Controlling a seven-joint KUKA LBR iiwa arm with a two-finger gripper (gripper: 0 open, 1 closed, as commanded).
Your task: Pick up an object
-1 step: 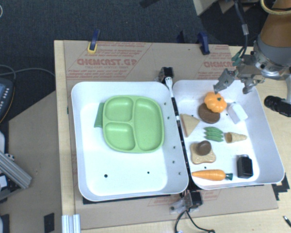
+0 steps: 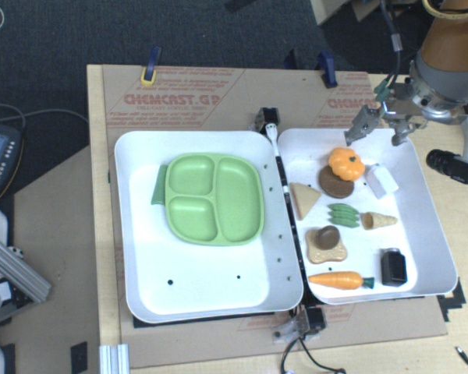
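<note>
Pick candidates sat in the right bin (image 2: 433, 232): small orange pumpkin (image 2: 346, 163) near the top, resting against a brown disc (image 2: 336, 183); tan wedge (image 2: 303, 199), green pods (image 2: 345, 213), cone (image 2: 379, 221), brown-topped toast (image 2: 326, 241), carrot (image 2: 337, 281), black block (image 2: 393, 267), white piece (image 2: 382, 181). Gripper (image 2: 383, 129) hovered over the bin's top edge, above the pumpkin, fingers apart, nothing between them. Left bin (image 2: 132, 209) held a green divided plate (image 2: 214, 198).
</note>
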